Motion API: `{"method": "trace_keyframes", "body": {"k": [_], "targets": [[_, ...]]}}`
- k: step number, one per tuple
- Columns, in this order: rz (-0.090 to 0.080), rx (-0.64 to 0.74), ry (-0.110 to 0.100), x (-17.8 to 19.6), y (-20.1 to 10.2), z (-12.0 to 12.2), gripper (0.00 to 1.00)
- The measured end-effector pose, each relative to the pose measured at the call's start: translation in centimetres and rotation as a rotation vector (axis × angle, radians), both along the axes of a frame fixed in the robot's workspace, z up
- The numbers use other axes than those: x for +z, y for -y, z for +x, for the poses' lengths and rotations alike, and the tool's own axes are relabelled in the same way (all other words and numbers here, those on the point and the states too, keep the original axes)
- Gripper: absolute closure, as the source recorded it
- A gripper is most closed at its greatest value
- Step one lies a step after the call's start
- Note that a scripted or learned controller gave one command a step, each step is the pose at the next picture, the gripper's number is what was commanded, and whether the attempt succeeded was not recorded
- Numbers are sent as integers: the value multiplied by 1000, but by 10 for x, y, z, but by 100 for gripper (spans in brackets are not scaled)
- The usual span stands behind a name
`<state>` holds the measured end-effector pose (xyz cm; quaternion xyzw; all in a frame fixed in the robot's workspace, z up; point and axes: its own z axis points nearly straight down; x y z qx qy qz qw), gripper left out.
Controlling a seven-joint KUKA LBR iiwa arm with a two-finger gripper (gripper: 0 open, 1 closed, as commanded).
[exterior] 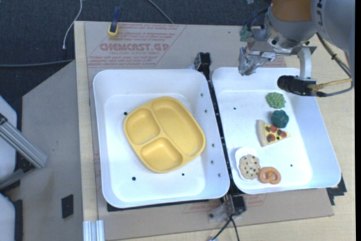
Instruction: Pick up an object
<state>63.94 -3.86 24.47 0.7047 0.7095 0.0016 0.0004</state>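
Step in hand: approach, as I judge it; nothing is lifted yet, and the pincer [248,68] hangs over the far left corner of the right bin [316,138].
Targets: the food toys lie in the right bin, nearer than the pincer: a green leafy piece [275,100], a dark teal piece [280,118], a pizza slice [272,133], a cookie [249,166] and a small pretzel-like ring [269,175].
Nearest choice: the green leafy piece, to the right and nearer; it stands apart from its neighbours, so it looks the easiest.
Doing it well: centre above one piece, come straight down, avoid the bin wall.
Pincer state: released; its two dark tips stand slightly parted, with nothing between them.
Pincer contact: none visible.
Left bin [107,121]: holds a yellow divided tray [163,134].
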Motion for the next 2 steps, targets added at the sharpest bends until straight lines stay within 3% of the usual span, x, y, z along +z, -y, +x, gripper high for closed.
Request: {"method": "trace_keyframes", "body": {"k": [2], "targets": [[1, 0, -1, -8, -108, 11, 100]]}}
